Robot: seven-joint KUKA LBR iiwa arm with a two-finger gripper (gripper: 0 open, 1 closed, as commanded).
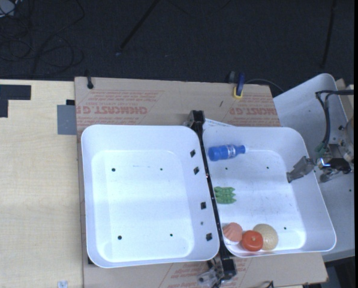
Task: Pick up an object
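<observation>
My claw (300, 168) at right bin's (310, 236) 3 o'clock rim, can't tell its state, nothing held.
Risks: round pieces bunched at 6 o'clock corner, wall blocks me; bottle rolls. Count: 1 blue bottle (226, 152), 1 green item (224, 195), 1 red ball (252, 240), 1 tan ball (267, 235), 1 pink piece (232, 231); 2 bins.

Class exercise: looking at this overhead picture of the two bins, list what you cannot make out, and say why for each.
1. The gripper at the right bin's edge: small and blurred, so its state is unreadable.
2. The arm behind it: cut off by the frame's right side.
3. The green object: too small to identify.
4. The blue bottle's label: too small to read.
5. The pale round items beside the red one: overlapping, so their shapes are unclear.
</observation>
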